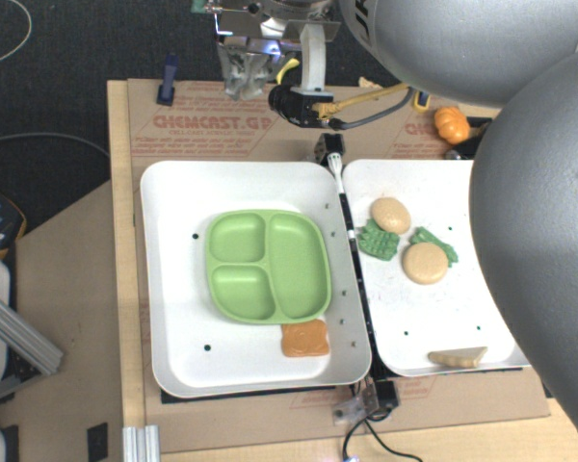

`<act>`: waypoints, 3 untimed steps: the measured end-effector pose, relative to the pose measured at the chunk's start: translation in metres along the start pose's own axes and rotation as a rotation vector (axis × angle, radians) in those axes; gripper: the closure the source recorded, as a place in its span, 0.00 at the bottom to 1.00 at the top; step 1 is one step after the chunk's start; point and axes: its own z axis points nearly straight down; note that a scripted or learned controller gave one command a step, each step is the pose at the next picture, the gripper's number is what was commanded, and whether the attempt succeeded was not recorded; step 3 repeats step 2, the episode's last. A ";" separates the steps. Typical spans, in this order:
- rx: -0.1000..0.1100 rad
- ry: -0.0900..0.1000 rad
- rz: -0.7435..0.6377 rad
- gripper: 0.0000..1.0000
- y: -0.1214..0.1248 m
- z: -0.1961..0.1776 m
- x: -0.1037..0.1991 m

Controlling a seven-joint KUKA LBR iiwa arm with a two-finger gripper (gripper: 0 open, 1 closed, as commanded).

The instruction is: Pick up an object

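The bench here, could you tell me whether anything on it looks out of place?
One thing: a small orange object lies on the bench beyond the right bin, outside both bins. The green divided plate and the food pieces sit inside the bins.

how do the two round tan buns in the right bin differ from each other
The upper bun lies nearer the divider between the bins; the lower bun lies further toward the bin's middle. The upper bun looks slightly smaller and more oval; the lower bun looks rounder. The upper bun touches the dark green leafy piece; the lower bun touches the brighter green one. Both are tan, smooth and lie flat.
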 end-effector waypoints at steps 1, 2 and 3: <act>-0.003 0.003 -0.001 1.00 -0.001 -0.013 0.001; -0.006 0.004 -0.001 1.00 -0.001 -0.024 0.001; -0.006 0.004 -0.001 1.00 -0.001 -0.024 0.001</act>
